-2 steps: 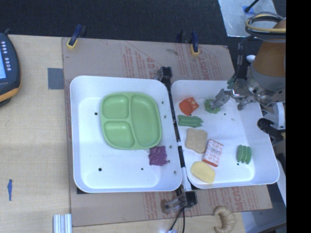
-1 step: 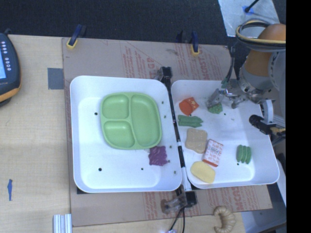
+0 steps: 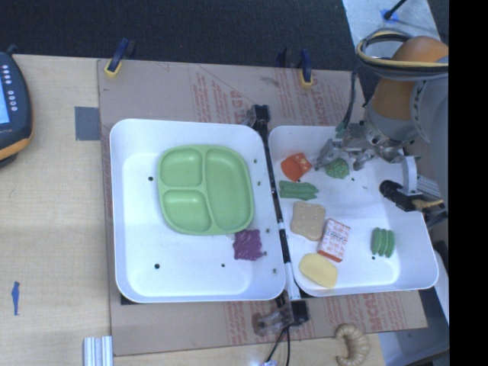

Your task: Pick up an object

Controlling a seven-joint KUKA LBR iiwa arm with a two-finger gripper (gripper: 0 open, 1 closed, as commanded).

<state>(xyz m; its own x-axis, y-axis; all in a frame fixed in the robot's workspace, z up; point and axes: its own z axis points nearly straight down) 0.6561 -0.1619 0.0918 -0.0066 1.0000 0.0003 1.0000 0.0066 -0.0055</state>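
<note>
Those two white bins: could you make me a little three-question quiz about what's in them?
1. True or false: the green divided plate lies in the left bin.
2. What lies nearest the gripper? A) yellow piece B) small green broccoli-like piece C) purple piece
3. Fill in: the red-and-white packet lies just right of the tan ____ in the right bin.

Key: 1 true; 2 B; 3 bread slice.
</note>
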